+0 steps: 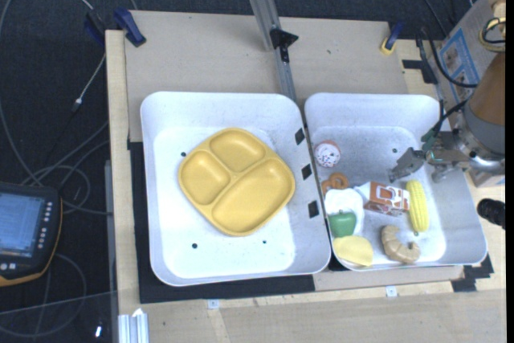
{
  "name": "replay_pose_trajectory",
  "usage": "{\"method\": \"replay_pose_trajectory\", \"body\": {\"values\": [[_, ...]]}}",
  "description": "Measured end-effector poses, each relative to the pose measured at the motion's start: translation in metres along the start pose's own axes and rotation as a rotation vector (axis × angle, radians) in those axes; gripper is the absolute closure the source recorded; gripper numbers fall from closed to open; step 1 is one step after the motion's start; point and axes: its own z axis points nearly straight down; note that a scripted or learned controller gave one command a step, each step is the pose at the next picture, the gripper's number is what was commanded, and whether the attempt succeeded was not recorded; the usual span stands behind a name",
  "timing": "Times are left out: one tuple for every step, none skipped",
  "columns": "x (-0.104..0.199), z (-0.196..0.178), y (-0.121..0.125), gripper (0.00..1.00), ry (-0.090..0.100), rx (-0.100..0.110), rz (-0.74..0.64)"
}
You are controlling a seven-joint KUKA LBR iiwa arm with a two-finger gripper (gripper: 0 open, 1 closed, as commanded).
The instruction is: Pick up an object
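The gripper (411,162) hangs over the right bin (365,104), its fingers spread and holding nothing. Just below it lies the corn (417,206), beside a small carton (387,199) and what looks like a croissant (399,244). A yellow plate (236,181) sits in the left bin (161,112).

Yellow divided plate (236,181) in the left bin (161,112)

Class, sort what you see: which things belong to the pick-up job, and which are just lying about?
Belonging to the job:
gripper
corn cob
croissant
red and white carton
green pepper
pretzel
round white toy
right bin

Lying about:
yellow divided plate
left bin
handheld controller
blue clamps
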Motion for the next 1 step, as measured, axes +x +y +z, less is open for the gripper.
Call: {"method": "replay_pose_trajectory", "body": {"values": [[-0.0001,0.0000,0.0000,0.00,0.000,0.000,0.000]]}}
